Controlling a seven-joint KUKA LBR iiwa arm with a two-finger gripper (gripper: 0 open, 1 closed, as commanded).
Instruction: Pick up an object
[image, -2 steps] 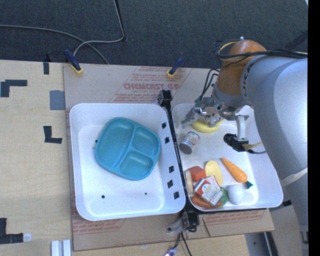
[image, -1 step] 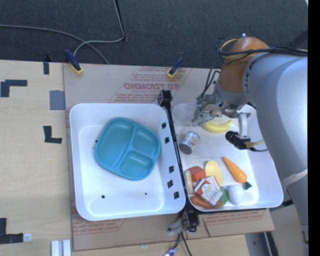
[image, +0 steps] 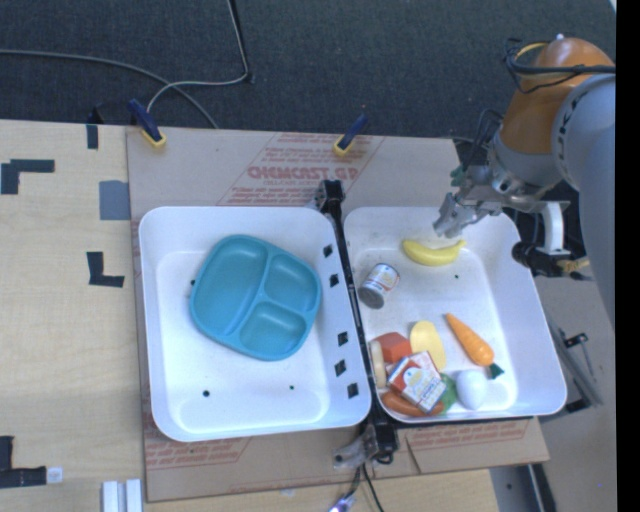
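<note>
Seen from above: two white bins side by side on a cardboard-covered bench (image: 290, 170). In the left bin (image: 160, 300), a blue divided plate (image: 255, 297) lying near the centre. In the right bin (image: 520, 330), a banana (image: 432, 252) near the far edge, with the gripper (image: 450, 222) poised directly over its right end, fingers pointing down at the fruit. Near the bin's left wall, a small tin can (image: 377, 284) on its side. Toward the near edge, a carrot (image: 470, 340), a yellow piece (image: 428, 343), a small printed carton (image: 416, 380) and a white object (image: 468, 389) clustered together.
</note>
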